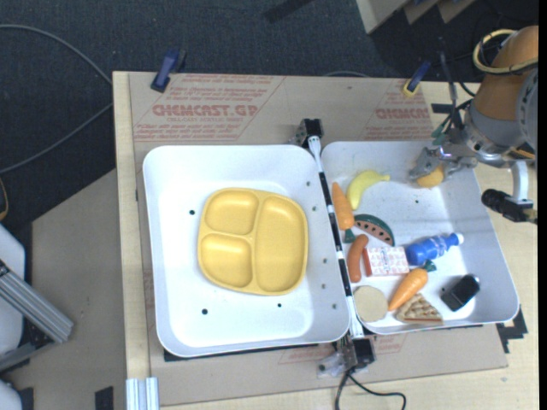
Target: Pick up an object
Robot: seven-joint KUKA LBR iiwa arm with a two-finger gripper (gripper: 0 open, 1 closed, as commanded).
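The end effector (430, 167) sits at the right bin's (500, 267) far edge, a small yellow object (432, 178) just beneath it; whether it grips I cannot tell. Left, a yellow divided plate (253, 240) lies in the left bin (171, 229).

Dark carpet floor (102, 24) w/ cable, cardboard-topped bench (222, 109), evenly lit.

Glossy, probably plastic yellow tray (253, 239)
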